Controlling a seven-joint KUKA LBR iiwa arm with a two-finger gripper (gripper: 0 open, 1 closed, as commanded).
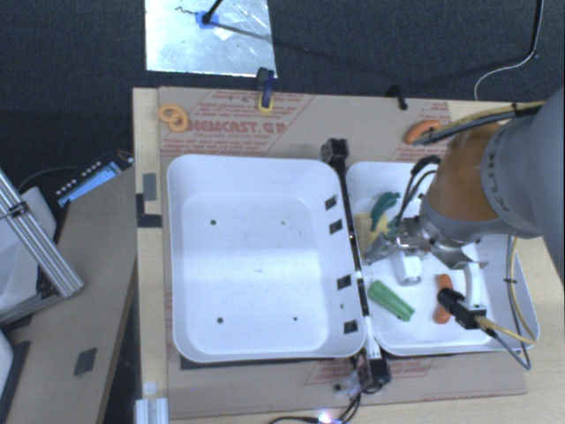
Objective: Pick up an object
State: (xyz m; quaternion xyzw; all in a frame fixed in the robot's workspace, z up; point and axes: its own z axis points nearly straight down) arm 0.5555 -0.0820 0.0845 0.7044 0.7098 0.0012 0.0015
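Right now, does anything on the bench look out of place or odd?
Two things lie outside the bins on the board: an orange ring at the far left corner and an orange piece beyond the right bin. Nothing looks spilled or broken.

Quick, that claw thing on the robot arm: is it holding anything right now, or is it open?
Gripper: cannot be told. It is low in the right bin, above the green block, near the orange piece.

Off-bench: foil sheet [210,23] top. On the board: orange ring [174,117], yellow-blue clamp [265,90]. Aluminium rail [33,244] at left.
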